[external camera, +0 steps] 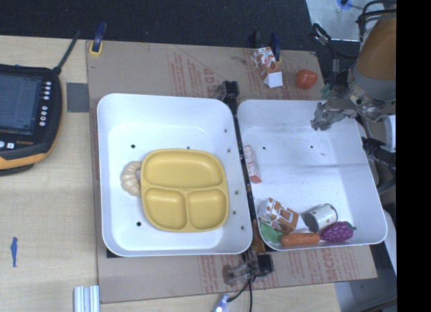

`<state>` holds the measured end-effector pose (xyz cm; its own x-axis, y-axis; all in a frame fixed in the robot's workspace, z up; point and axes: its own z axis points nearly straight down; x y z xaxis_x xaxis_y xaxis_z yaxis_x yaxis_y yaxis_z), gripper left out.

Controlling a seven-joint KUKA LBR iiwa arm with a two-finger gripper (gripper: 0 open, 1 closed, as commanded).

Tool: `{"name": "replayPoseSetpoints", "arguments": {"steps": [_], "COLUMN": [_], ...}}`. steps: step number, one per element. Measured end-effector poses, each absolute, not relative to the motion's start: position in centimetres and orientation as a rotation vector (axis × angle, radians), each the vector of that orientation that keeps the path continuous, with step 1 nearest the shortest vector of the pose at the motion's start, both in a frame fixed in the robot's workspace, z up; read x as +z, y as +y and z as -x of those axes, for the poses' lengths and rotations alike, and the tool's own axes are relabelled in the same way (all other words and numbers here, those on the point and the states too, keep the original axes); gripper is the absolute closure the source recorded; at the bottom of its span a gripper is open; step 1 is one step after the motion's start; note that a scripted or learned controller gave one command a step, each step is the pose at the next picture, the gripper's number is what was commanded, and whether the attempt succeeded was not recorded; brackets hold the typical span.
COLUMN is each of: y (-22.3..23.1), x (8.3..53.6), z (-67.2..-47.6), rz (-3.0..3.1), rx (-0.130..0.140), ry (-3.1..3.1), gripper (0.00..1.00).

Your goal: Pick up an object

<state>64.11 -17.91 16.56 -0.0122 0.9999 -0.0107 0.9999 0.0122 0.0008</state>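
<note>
My gripper (322, 119) hangs over the far right part of the right bin (316, 169), high above its floor, with nothing visible between its fingers. Along the right bin's near edge lie a small patterned carton (278, 215), a silver can (319, 217), an orange carrot (300, 240), a purple grape bunch (338, 232) and a green piece (269, 234). A slim red-and-white packet (251, 164) lies by the bin's left wall. The left bin (118, 122) holds a yellow divided plate (184, 189) with a beige pastry (130, 177) at its left side.
Behind the right bin, on the cardboard, sit a small carton (267, 65) and a red tomato (306, 78). An orange-edged tablet (23, 115) lies at the far left of the bench. Clamps sit between the bins at the far (230, 91) and near ends.
</note>
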Motion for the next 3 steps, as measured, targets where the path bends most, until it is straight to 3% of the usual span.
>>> {"name": "replayPoseSetpoints", "arguments": {"steps": [3], "y": [-18.3], "x": [19.7], "z": [-64.3], "rz": [-2.190], "rx": [-0.006], "ry": [2.218], "gripper": [1.00]}}
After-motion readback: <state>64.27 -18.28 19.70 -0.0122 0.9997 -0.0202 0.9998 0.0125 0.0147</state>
